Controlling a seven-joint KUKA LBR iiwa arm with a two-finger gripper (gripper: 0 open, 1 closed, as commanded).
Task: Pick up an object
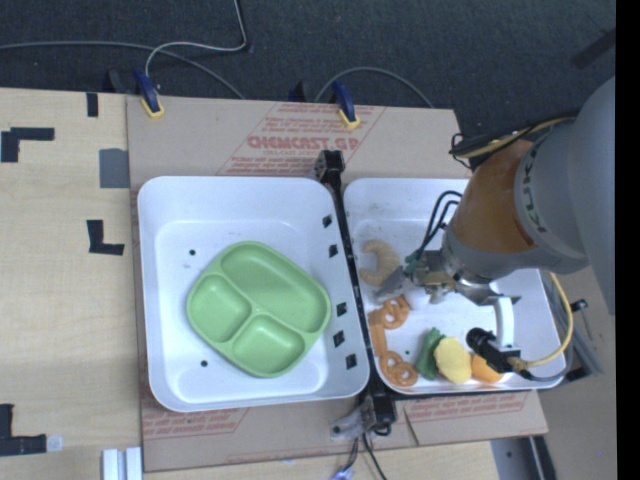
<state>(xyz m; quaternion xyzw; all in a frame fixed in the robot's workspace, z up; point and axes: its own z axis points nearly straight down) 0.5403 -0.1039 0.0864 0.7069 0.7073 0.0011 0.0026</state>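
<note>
- End effector [400, 280] low in right bin [400, 196], beside tan curved piece [380, 258]; finger state: cannot tell, wrist blocks it.
- Orange pretzel rings [388, 315] just below end effector; green-yellow toy [446, 358] further toward bin's near edge.
- Green divided plate [258, 308] in left bin [165, 268], across the divider.
- Advice: centre over tan piece, descend straight, avoid the divider wall, close before lifting.

Two bins [160, 268], one green plate [258, 308], two pretzels [390, 315].
</note>
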